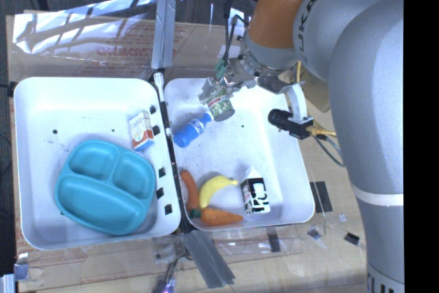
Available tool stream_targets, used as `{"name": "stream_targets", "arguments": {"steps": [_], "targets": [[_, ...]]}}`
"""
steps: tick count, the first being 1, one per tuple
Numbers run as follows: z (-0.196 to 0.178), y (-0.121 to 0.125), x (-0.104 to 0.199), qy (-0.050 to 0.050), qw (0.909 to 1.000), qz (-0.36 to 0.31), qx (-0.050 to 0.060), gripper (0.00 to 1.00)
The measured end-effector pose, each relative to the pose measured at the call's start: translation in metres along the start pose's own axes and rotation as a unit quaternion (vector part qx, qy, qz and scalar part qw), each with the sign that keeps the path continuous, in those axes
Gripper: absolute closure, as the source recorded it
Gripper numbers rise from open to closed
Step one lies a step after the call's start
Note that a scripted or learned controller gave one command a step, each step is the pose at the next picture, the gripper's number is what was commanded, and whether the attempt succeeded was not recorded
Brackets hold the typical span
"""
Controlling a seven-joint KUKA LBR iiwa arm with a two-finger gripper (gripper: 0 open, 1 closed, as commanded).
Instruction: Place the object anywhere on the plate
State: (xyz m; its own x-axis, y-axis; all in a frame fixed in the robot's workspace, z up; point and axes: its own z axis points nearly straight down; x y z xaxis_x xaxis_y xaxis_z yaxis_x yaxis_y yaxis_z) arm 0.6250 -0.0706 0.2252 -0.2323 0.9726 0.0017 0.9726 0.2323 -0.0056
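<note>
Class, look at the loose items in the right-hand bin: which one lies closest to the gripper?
The blue bottle. It lies at the bin's left wall just below the gripper, while the carrots, banana and small carton sit along the bin's near edge.

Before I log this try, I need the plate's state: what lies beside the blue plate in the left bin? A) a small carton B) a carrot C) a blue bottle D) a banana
A: a small carton lies just above the plate in the left bin; the banana, bottle and carrots are in the right bin.
</note>
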Motion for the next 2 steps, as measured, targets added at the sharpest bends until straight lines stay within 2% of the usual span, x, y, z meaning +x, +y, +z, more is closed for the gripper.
{"name": "stream_targets", "arguments": {"steps": [1,2], "targets": [[0.035,-0.048,0.083,0.0,0.9989,-0.047,0.0,1.0],[0.035,-0.089,0.178,-0.001,0.9982,-0.06,0.0,1.0]]}}
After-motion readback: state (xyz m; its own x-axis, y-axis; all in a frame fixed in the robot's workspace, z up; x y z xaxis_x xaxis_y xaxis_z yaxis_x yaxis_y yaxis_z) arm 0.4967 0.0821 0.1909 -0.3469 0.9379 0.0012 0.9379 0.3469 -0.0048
